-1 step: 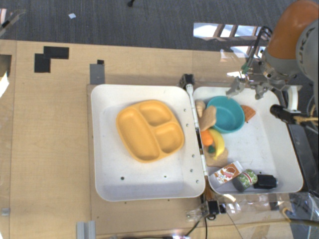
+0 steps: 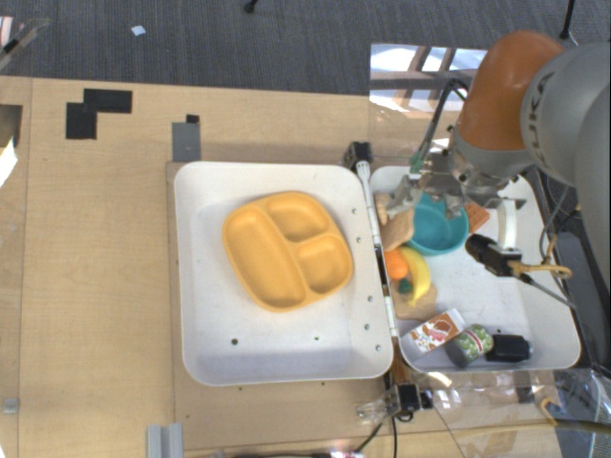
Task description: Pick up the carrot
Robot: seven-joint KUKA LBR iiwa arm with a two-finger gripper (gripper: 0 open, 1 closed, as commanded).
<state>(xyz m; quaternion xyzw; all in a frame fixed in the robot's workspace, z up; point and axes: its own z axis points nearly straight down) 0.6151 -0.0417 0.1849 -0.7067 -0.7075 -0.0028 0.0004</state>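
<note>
Tool [image 2: 441, 191], jaws hidden so can't tell open/shut or holding anything, hangs over teal cup [image 2: 440, 229] in right bin [image 2: 535, 299], carrot [image 2: 396, 263] just below-left by banana [image 2: 417, 270]; prob. light, stiff, slick toy, so grip mid-body across width.

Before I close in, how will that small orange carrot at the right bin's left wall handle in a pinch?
The small orange carrot looks rounded and smooth, so it may slip or roll. Crowded by the yellow banana and the bin wall, it probably leaves little finger room.

Grey arm [image 2: 554, 93] reaching from right, wrist angled downward
</note>
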